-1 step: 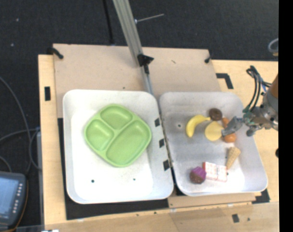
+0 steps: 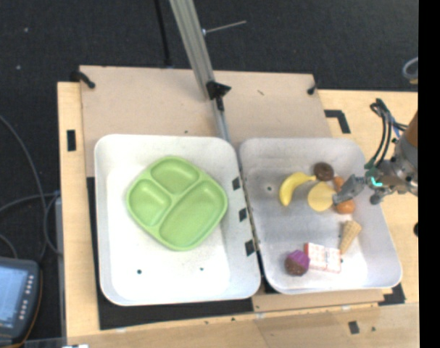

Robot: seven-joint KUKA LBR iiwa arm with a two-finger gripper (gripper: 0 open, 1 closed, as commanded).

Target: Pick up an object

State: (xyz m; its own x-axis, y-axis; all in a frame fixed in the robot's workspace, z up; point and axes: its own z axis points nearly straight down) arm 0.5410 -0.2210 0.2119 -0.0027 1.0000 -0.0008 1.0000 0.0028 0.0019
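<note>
Camera view: gripper [image 2: 359, 187] sits low at the 3 o'clock side of the right bin [image 2: 277, 270], reaching in from the right. Whether anything is gripped cannot be told at this resolution; one grey finger [image 2: 351, 187] points toward the cluster of items.

Task status, as judged: not complete. No object is seen lifted clear. The approach looks made; grasp and lift remain.

Right bin contents, working outward from the gripper:
- Orange piece [image 2: 344, 206], touching or just beside the finger, at its 6 o'clock.
- Yellow disc [image 2: 320, 198], just beside the orange piece at 9 o'clock.
- Brown ball [image 2: 323, 171], at 12 o'clock of the disc.
- Banana [image 2: 293, 187], near the disc at 9 o'clock.
- Cone [image 2: 349, 234], at 6 o'clock of the orange piece.
- Red-and-white box [image 2: 324, 258] and purple piece [image 2: 296, 262], touching, toward the bin's 6 o'clock.

Left bin [image 2: 118, 281]: one green divided plate [image 2: 177, 203], three compartments, nothing seen in them.
</note>
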